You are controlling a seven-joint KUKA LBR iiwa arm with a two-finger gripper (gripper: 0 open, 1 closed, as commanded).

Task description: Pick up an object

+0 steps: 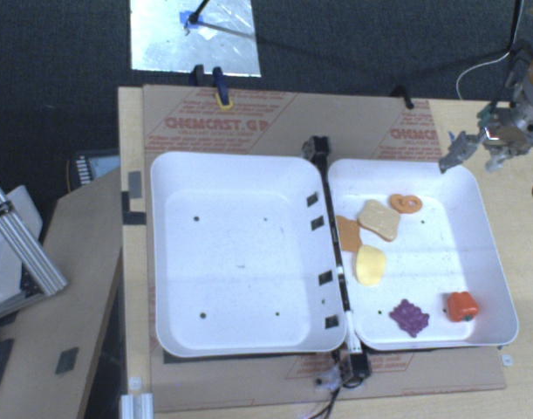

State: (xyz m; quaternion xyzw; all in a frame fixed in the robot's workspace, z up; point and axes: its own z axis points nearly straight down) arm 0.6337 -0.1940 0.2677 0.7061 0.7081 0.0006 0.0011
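Note:
The right bin (475, 234) holds several small toy foods. An orange ring (406, 203) lies near a tan bread slice (379, 220), with a brown-orange flat piece (345, 233) and a yellow piece (370, 265) below them. Purple grapes (409, 317) and a red-orange pepper (461, 305) sit near the front wall. My gripper (472, 154) hangs over the back right corner of that bin, above and to the right of the ring. It is open, with nothing between its fingers.
The left bin (161, 234) stands beside the right one, joined by a black clipped seam (330, 251). A shiny foil sheet (194, 24) lies behind the bench. A metal frame (17, 234) stands at the far left.

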